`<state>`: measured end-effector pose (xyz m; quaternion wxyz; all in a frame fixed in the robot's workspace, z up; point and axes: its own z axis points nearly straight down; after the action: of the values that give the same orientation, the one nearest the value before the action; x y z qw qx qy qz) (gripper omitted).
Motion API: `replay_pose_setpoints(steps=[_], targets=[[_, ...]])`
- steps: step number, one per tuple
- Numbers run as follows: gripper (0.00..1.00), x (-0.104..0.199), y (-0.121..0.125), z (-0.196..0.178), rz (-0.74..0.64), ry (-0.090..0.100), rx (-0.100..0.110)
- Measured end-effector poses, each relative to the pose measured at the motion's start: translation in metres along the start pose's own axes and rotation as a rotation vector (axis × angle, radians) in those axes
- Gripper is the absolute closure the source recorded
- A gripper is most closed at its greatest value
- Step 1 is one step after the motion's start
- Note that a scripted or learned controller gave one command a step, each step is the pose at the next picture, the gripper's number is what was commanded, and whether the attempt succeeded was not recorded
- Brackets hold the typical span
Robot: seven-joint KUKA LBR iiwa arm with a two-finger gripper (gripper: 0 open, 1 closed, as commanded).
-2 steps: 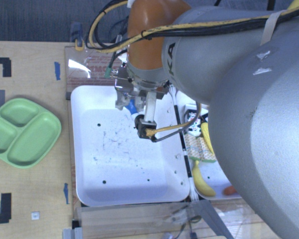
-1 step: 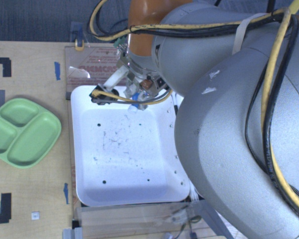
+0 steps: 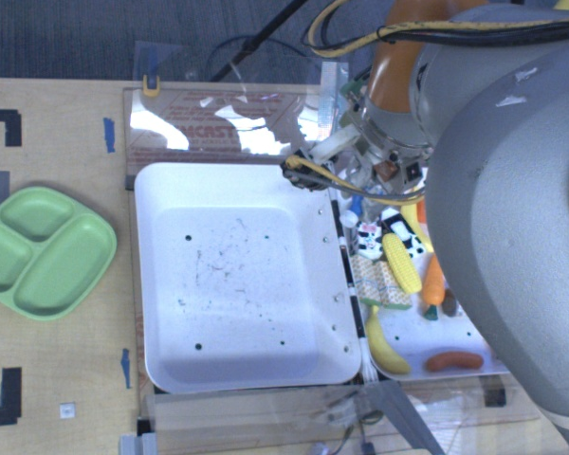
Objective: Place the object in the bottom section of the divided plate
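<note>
The green divided plate (image 3: 45,251) lies on the wooden bench at the far left; its large bottom section (image 3: 64,265) holds nothing. Several toy foods lie in the right bin (image 3: 425,337): a corn cob (image 3: 401,262), a banana (image 3: 384,344), a carrot (image 3: 433,282), a red sausage (image 3: 453,359) and a black-and-white spotted toy (image 3: 394,229). My gripper (image 3: 365,192) hangs over the far end of the right bin, just above the spotted toy and the corn, half hidden by cables and the wrist.
The left white bin (image 3: 144,254) stands between the right bin and the plate. A clear plastic sheet (image 3: 218,126) lies behind it. The bulky grey arm covers the right side. Black tape marks (image 3: 5,126) sit on the bench at the left.
</note>
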<state>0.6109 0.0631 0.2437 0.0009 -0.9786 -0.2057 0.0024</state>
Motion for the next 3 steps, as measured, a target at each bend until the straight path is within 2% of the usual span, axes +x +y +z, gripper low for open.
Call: replay_pose_setpoints(steps=[1,2,3], targets=[[1.00,0.031,-0.065,0.100,0.041,0.007,0.005],[1.00,0.049,-0.036,0.112,0.194,0.017,0.015],[1.00,0.096,-0.094,0.155,0.158,0.008,0.000]])
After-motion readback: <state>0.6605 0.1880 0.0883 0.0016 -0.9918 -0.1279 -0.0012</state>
